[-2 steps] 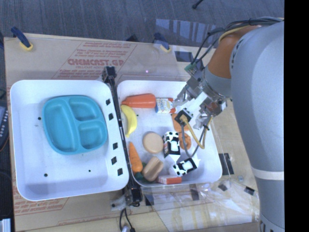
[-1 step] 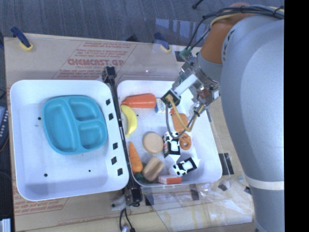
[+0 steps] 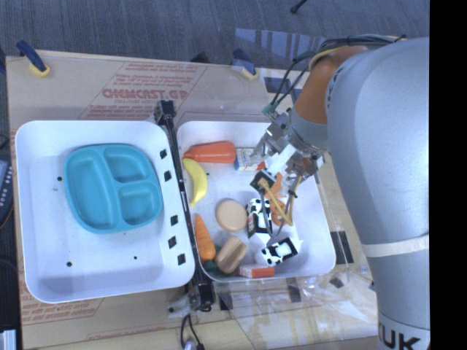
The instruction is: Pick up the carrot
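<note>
Meanwhile, the Tool Hangs Well Short of the Carrot

Plainly the carrot [image 3: 204, 238] lies at the lower left of the right bin [image 3: 319, 217], pressed along the wall it shares with the left bin [image 3: 29, 195], its tip pointing toward the bottom of the frame. It touches a tan block [image 3: 230, 253] on its right, and a yellow banana [image 3: 195, 180] lies just above it, so the approach looks tight on both sides.

The tool [image 3: 276, 168] sits in the upper right part of that bin, above a black-and-white cow toy [image 3: 260, 216] and thin orange sticks [image 3: 278, 200]. Whether it is released or clenched cannot be told from this slant; nothing is visibly caught in it. A larger orange-red piece [image 3: 211, 152] lies at the bin's top edge. A blue divided plate [image 3: 113, 187] rests in the left bin.

By the look of it, the pick has not begun: the arm would need to travel toward the lower left of the bin.
</note>
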{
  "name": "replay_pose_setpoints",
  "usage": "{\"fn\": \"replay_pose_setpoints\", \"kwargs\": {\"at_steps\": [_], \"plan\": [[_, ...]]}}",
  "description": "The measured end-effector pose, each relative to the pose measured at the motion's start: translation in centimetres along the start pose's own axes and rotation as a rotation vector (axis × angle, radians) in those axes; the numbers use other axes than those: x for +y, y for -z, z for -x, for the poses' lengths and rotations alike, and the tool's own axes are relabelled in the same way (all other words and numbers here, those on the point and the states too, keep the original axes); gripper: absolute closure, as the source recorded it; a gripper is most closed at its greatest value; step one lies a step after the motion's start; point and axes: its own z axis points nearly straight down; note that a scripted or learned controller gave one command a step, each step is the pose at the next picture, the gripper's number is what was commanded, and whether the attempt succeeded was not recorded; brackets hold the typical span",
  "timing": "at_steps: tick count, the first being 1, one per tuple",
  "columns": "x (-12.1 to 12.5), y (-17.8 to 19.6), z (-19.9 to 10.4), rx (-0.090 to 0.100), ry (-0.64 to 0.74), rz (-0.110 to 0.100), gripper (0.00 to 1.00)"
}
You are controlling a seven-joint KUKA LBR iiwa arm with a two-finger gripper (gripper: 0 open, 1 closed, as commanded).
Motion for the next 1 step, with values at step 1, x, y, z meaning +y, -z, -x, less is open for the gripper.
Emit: {"fn": "replay_pose_setpoints", "kwargs": {"at_steps": [1], "plan": [[3.04,6.42,0.81,0.006,0.172,0.011,0.00]]}}
